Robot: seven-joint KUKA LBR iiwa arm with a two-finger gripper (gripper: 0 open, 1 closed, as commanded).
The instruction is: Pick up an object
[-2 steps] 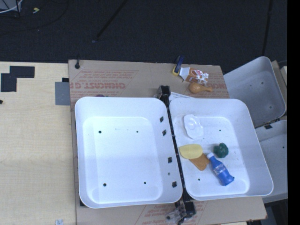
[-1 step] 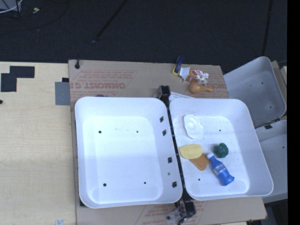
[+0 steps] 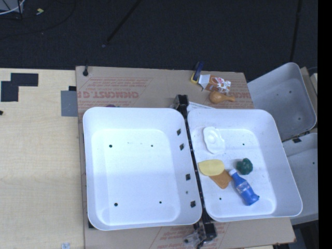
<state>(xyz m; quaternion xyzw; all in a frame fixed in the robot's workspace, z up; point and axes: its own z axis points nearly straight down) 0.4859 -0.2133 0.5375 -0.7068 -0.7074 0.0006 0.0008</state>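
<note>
Objects for picking sit together in the right bin [image 3: 282, 154], and I count five of them. A white, lumpy piece [image 3: 213, 139] lies toward the bin's far edge, near its middle. Closer to me, a yellow flat piece [image 3: 211, 167] rests near the bin's left wall, overlapping an orange wedge [image 3: 222, 179] just behind its near-right side. A blue bottle [image 3: 244, 189] lies on its side, angled toward the near right corner, its upper end touching or almost touching the orange wedge. A dark green round item [image 3: 244, 165] sits just beyond the bottle's upper end, apart from the white piece.

The left bin [image 3: 96, 139] shows a bare white floor with a few small dark dots. Black clips [image 3: 182, 147] run along the seam where the two bins meet.

Both bins rest on a brown cardboard sheet [image 3: 129, 90] spread over the surface. Red printing on it reads mirrored and upside down from my view; I cannot make out the words with confidence. More red print shows at the sheet's near edge, too cut off to read.

Past the right bin's far edge, on the cardboard, lie a small blue and yellow item [image 3: 197, 72], a red and white packet [image 3: 219, 82] with lettering too small to read, and an orange toy [image 3: 220, 96].

I cannot tell the state of the end effector from this view.
</note>
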